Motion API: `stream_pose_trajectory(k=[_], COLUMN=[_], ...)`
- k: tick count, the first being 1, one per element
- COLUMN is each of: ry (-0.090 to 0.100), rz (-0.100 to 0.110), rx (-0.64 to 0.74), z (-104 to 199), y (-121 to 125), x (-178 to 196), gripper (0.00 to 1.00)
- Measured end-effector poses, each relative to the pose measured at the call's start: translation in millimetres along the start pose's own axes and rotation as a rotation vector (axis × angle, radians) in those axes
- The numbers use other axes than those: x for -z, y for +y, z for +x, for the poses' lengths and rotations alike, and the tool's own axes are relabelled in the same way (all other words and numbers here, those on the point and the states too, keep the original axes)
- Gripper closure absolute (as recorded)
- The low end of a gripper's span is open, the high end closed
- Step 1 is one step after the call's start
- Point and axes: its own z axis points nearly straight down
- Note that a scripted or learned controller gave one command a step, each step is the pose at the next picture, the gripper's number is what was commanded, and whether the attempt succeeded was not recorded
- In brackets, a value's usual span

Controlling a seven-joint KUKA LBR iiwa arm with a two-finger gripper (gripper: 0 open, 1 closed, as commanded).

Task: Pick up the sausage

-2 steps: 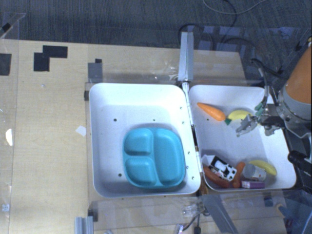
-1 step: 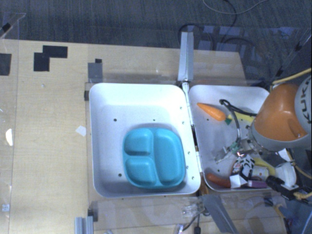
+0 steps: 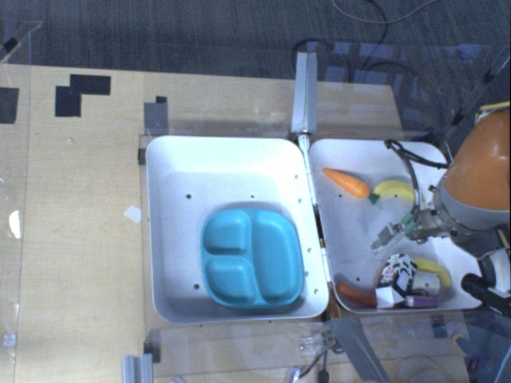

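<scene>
1. Here, two shallow white bins are seen from above, side by side on a wooden bench: the left bin (image 3: 160,214) and the right bin (image 3: 343,238).
2. A blue divided plate (image 3: 252,257) is set in the left bin, toward its 6 o'clock edge.
3. The sausage (image 3: 356,294), reddish-brown, lies in the right bin near its 7 o'clock corner, close to the front wall.
4. Just beside the sausage, at its 3 o'clock, a black-and-white item (image 3: 399,273) and a small purple-and-white item (image 3: 411,300) are seen, with a yellow banana (image 3: 433,270) past them.
5. A carrot (image 3: 346,182) and a second yellow piece (image 3: 395,190) lie near the bin's 12 o'clock edge.
6. The arm, grey with an orange band, is seen at 3 o'clock; its gripper (image 3: 397,231) hangs over the middle of the right bin, apart from the sausage.
7. Whether the pincer is wide or narrow cannot be told; nothing is seen held in it.
</scene>
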Motion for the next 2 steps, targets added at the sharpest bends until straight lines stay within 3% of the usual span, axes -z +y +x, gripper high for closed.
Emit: stream_pose_trajectory(k=[1,2], ry=[0.001,0.002], rz=[0.002,0.002], rx=[-0.032,0.196], z=[-20.8,14.4], y=[68.0,3.3], x=[-7.6,-65.3], gripper=[0.0,0.0])
